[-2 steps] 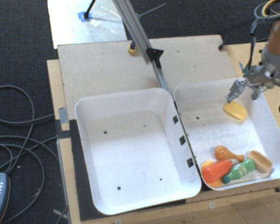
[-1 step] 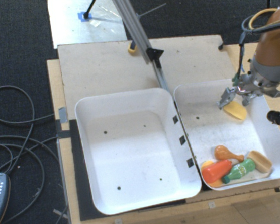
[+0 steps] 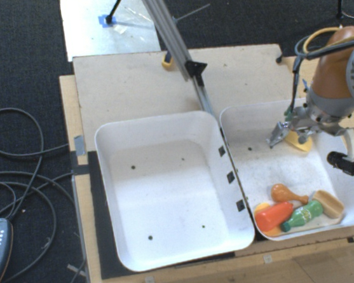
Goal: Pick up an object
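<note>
The grey arm with the orange band [image 3: 341, 66] reaches in from the right and hangs over the far half of the right-hand shallow white bin [image 3: 258, 179], and its two-finger gripper [image 3: 291, 131] sits low there, just beside and partly over a small pale yellow wedge-shaped block [image 3: 303, 144] that lies near the bin's far right side. One grey finger [image 3: 277, 135] juts out to the left of the wrist, while the rest of the gripper is bunched up under the arm, so whether the fingers are spread or closed cannot be told from this angle, and nothing can be seen pinched between them. The yellow wedge appears to rest on the bin floor rather than being lifted, though its upper part is hidden by the gripper. The other candidates lie clustered in the near corner of the same bin, well apart from the gripper: an orange drumstick-shaped toy [image 3: 287, 192], a red-orange carrot-like toy [image 3: 274, 214], a green toy bottle [image 3: 302, 215] and a tan bread-like piece [image 3: 329, 203], touching or nearly touching each other. The left-hand shallow white bin [image 3: 164, 190] holds no objects. Judged from this, the pick is not yet done: the approach looks complete or nearly so, and grasping and lifting remain.
</note>
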`<state>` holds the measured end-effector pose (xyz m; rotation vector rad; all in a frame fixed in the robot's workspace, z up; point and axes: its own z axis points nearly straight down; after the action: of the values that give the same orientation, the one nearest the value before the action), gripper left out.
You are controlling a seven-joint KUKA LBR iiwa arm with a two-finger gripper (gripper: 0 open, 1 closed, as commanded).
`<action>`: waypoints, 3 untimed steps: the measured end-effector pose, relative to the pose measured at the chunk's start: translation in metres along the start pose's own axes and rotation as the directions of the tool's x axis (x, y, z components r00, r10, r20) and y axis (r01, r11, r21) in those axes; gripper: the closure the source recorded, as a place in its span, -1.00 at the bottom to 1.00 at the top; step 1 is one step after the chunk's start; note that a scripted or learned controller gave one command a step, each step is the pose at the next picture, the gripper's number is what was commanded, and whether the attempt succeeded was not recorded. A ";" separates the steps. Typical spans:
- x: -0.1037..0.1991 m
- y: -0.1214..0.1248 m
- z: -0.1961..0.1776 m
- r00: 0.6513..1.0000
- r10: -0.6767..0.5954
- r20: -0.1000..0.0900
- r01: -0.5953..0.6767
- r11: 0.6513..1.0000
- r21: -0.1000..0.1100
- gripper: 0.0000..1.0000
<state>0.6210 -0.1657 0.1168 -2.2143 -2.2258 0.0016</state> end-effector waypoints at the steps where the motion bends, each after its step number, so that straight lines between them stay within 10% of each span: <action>1: -0.001 0.002 -0.014 1.000 -0.001 0.002 0.001 1.000 -0.006 1.00; 3: 0.001 0.008 -0.094 1.000 -0.001 0.002 0.001 1.000 -0.009 1.00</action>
<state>0.6293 -0.1648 0.2109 -2.2185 -2.2324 -0.0055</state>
